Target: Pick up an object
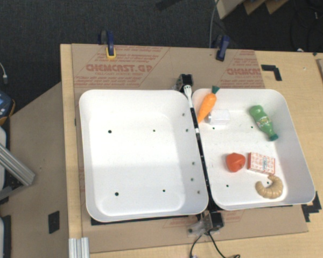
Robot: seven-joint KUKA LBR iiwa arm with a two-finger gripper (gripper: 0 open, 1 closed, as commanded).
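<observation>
The table (40,128) is pale wood, and a brown cardboard sheet (167,63) with red printing lies over most of it; two blue clamps, one (109,43) at the far left and one (222,47) at the far right, sit on the far edge of the sheet.

On the sheet stand two shallow white bins side by side, nearly touching along their inner edges; a thin black strip (196,138) runs between them. The left bin (134,155) shows its bare white floor with a few small dark holes; the right bin (242,141) holds all the loose things.

In the right bin, an orange carrot (206,106) with a green top lies at the far left corner, tilted, close to the inner edge; a green bottle (264,122) lies on its side near the far right wall, well apart from the carrot; a beige curved piece (270,188) lies near the front wall; a small pink box (261,164) lies flat just beyond that piece; a red rounded object (235,162) sits just beside the box, on its left; a small pale, partly clear item (219,118) lies just beside the lower end of the carrot.

Whether the end effector is released or clenched cannot be told; how the things lie relative to it cannot be told either.
</observation>
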